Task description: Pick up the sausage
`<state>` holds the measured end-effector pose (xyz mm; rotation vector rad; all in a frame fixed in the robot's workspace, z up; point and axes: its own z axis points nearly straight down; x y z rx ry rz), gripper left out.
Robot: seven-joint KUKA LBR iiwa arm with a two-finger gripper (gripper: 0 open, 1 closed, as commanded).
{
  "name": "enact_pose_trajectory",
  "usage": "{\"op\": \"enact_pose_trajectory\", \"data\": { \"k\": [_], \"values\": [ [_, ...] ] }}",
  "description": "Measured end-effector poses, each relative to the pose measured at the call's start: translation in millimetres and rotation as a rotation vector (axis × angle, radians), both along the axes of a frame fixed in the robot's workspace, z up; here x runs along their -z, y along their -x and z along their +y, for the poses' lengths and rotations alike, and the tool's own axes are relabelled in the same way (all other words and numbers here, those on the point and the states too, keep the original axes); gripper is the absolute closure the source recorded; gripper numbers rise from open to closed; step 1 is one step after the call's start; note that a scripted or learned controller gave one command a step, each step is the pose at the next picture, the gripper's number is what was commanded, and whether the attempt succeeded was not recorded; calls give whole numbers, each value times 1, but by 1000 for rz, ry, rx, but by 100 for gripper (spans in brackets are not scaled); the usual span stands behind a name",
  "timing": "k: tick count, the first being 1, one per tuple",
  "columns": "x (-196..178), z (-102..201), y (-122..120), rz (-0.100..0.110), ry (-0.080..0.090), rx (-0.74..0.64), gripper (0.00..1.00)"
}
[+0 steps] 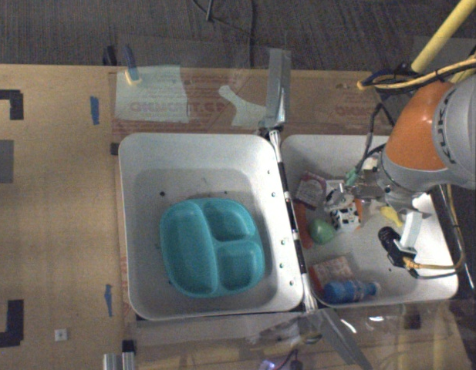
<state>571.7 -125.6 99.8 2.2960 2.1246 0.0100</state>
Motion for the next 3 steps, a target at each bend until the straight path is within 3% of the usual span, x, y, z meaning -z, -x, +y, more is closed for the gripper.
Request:
{"op": "enact_pose_trajectory", "data": {
  "k": [1,2,3],
  "values": [
    [12,20,-58,8,-3,72,0],
    [1,21,-60,4,1,67,100],
    [-86,50,-63,12,-5,46,100]
  ]
}}
